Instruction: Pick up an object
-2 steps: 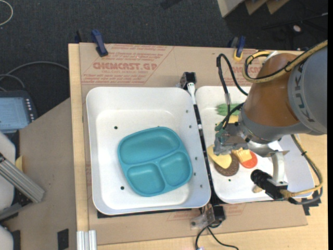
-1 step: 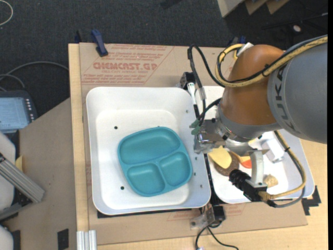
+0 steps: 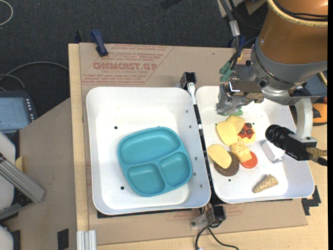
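- Two flat white bins sit side by side on a sheet of brown cardboard (image 3: 125, 64) with red letters printed on it.
- The left bin (image 3: 104, 108) holds a blue plate (image 3: 154, 161) with three sections. The plate lies flat, near the middle of the bin.
- The right bin (image 3: 291, 184) holds a small heap of toy food.
- In that heap is a pale yellow piece (image 3: 229, 130), with a small red piece with dark spots (image 3: 246, 132) just beside it.
- Below them lies a yellow oval (image 3: 219, 155) on a brown round piece (image 3: 229, 167), touching a ridged yellow piece (image 3: 240, 151) and a red slice (image 3: 250, 161).
- A tan cone (image 3: 265, 183) lies apart from the heap, near the front of the right bin.
- A small grey block (image 3: 271, 151) lies near the bin's right side.
- The big grey and orange arm (image 3: 294, 30) reaches in from the right.
- The gripper (image 3: 229, 105) is low over the back of the right bin, just above the pale yellow piece. Its fingers look close together, with nothing between them.
- A black tube-shaped part (image 3: 283, 138) sticks out over the right side of the bin.
- The floor around the bench is dark carpet (image 3: 41, 25). Cables run across it.
- A blue clamp (image 3: 99, 41) sits on the far edge of the cardboard.
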Robot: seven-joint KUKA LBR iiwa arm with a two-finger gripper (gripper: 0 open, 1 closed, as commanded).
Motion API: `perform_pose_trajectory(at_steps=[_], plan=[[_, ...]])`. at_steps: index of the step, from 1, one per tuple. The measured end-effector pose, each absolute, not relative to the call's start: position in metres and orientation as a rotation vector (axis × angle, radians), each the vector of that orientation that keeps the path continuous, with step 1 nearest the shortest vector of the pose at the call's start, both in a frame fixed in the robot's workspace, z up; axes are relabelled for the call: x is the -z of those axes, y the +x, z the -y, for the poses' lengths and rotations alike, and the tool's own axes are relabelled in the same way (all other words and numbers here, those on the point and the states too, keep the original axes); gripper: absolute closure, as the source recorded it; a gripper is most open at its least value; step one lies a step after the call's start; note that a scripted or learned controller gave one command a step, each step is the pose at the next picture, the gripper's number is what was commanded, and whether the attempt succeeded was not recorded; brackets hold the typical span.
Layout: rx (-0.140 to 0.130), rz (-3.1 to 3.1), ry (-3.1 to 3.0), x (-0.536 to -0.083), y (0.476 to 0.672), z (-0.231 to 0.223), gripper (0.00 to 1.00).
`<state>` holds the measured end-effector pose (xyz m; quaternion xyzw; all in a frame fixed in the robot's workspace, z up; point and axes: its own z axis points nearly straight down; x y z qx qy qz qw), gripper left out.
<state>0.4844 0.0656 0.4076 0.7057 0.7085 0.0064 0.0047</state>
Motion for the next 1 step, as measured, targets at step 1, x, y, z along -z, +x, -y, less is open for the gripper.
perform_pose_trajectory(at_steps=[1], plan=[[0.013,-2.224,2.228,-0.2928,0.478,-0.065,1.0]])
